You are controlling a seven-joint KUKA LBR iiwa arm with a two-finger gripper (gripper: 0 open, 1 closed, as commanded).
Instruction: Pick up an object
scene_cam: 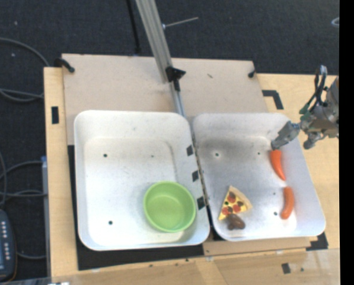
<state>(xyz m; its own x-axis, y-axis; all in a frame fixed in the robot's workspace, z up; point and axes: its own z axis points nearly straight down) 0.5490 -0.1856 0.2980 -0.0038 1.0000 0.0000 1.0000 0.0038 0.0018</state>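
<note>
Two orange sausages lie in the right bin; the gripper hangs spread and empty just above the upper one. Coming down off-centre, a finger could land on it and roll it toward the wall.

Right bin: two orange sausages — upper sausage, lower sausage — pizza slice, brown lump touching it. Left bin: green bowl, upright.

Reaching in from the right edge, hand tilting down and leftward, two grey fingers spreading apart with nothing between them, wrist mostly lying cut off at frame edge.
</note>
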